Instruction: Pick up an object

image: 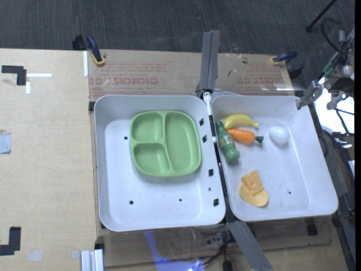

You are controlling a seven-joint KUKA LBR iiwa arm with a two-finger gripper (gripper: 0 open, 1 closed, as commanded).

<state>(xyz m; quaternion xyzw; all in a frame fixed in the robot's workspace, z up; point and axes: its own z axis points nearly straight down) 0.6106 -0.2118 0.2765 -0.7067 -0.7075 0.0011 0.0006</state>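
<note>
Nearest the camera, a yellow toy cheese wedge (252, 182) lies at the front of the right bin (324, 176). At that bin's far right corner hangs the gripper (312, 95), above the rim; whether it is apart or together cannot be told. Closest to it is a white egg (278, 134), then an orange carrot (243, 135), a banana (241, 120) and a green bottle (228, 146) by the divider. A green divided plate (166, 144) sits in the left bin (105, 168).

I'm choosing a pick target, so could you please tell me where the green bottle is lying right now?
The green bottle lies in the right bin, against its left wall, just below the banana and beside the carrot.
</note>
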